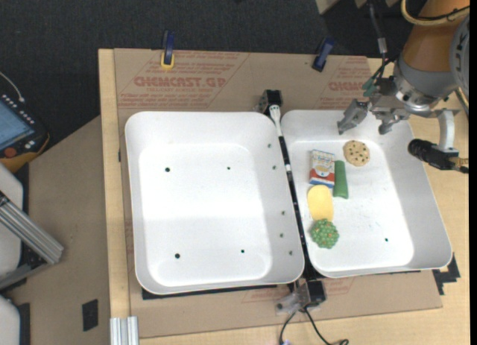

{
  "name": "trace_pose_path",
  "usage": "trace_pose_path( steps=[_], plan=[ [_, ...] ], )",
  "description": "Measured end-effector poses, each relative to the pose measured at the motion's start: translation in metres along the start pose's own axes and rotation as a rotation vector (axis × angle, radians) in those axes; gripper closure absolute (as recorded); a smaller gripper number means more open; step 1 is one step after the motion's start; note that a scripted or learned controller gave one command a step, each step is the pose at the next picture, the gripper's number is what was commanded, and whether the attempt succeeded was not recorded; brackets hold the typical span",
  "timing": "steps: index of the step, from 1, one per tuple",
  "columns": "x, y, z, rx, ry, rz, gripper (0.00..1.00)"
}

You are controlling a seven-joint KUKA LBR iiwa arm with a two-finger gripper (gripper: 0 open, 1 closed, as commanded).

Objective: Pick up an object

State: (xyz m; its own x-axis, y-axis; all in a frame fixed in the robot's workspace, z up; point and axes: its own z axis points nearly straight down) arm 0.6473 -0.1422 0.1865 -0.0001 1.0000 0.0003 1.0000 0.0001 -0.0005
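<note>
A: Cookie (357, 153) was the nearest pick. Gripper (370, 118) hung over the far end of the right bin (417, 217), fingers spread wide, nothing between them. One fingertip sat near the bin's back rim, the other a bit to the right. Cookie lay on the bin floor just below and between them.

B: How would you have run the grasp?

A: My call: centre the open fingers over the cookie, drop straight, close only when both tips are at floor level. It's flat, so a high close would likely skate off the top. Keep wrist vertical.

B: Clutter?

A: Some. Green stick (340, 179) lay just beside the cookie's lower left, near touching, couldn't tell for sure. Small carton (321, 166) sat next to that, then the yellow piece (320, 203) and green bumpy ball (324, 233) in a line toward the near rim. Finger on the left side could clip the stick, I'd guess.

B: What did the cookie look like?

A: Round, tan, dark specks like chips. Lying flat, alone on white floor on its right side. Thin profile, probably rigid toy plastic, judging by the sheen.

B: Left bin?

A: Left bin (201, 202) was just white floor with a few dark dots.
</note>
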Motion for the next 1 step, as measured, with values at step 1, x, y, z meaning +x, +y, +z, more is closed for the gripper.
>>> trace_pose_path(
  steps=[1],
  plan=[
    [0.0146, -0.0057, 0.0044, 0.002, 0.0, -0.001, 0.0]
  ],
)
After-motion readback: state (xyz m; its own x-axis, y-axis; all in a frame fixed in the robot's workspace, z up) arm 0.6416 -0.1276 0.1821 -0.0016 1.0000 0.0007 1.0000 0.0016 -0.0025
